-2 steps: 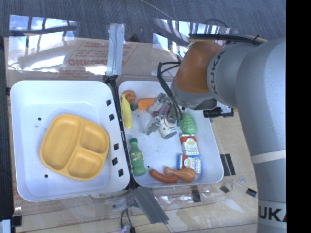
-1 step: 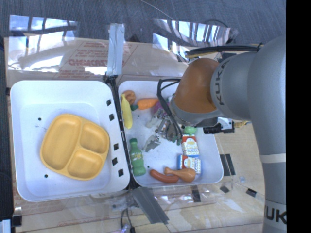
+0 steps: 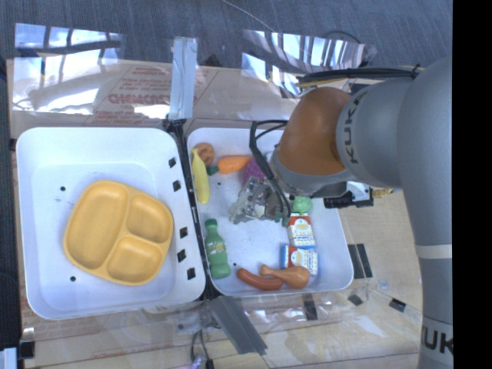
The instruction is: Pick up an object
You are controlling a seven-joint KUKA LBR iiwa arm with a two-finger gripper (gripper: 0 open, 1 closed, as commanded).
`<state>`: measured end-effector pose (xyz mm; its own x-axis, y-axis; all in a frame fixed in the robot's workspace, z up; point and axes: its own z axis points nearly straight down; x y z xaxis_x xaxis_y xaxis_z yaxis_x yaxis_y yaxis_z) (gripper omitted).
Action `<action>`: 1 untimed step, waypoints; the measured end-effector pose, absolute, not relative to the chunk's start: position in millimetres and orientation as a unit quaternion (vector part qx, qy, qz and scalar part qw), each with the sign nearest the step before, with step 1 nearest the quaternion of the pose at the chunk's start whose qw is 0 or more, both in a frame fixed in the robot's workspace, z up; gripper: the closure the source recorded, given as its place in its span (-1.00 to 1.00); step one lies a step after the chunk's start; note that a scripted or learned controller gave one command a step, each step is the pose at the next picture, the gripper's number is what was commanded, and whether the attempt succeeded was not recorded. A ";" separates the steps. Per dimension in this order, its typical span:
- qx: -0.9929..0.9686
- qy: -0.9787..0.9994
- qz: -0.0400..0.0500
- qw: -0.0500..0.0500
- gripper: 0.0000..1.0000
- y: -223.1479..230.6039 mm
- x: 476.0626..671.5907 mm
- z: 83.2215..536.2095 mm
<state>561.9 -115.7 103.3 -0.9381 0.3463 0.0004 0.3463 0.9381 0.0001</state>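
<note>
Pincer (image 3: 257, 202) low in the right bin (image 3: 338, 244), its grip impossible to judge, seemingly reaching toward the purple toy (image 3: 254, 171) beside it and the carrot (image 3: 233, 163); next, I'd say, it closes and lifts

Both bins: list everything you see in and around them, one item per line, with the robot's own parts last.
Divided tray: one, yellow, in the left bin.
Banana: one, yellow, right bin, along its left wall.
Carrot: one, orange, right bin, upper part.
Purple item: one, beside the carrot; identity unclear.
Bottle: one, green, right bin, lower left.
Sausage: one, red-orange, bottom edge.
Drumstick: one, brown, beside the sausage.
Cartons: two, white-red, right side.
Arm: grey with orange band.
Gripper: metallic, over the right bin's middle.
</note>
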 end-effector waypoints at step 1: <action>-0.176 -0.984 0.000 0.001 -1.00 -115.3 561.8 103.0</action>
